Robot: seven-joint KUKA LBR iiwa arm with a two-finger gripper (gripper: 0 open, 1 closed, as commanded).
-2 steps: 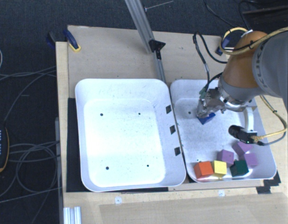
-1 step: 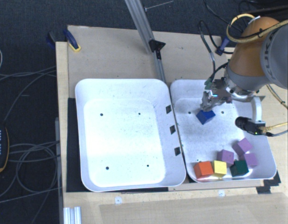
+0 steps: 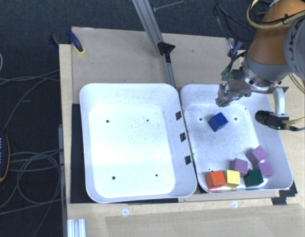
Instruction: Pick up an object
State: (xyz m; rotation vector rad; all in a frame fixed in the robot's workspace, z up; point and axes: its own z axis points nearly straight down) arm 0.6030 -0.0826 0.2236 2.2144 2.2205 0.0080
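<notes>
One blue block (image 3: 217,121), alone near the right bin's (image 3: 277,147) far edge just beside the gripper (image 3: 224,101) (opening indiscernible), looks light, rigid and smooth-faced; opposite flat sides suit grasping.

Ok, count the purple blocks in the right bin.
3. All sit in the right bin's near right corner: one purple block farthest back, one right of the green block, one above the yellow block.
</notes>
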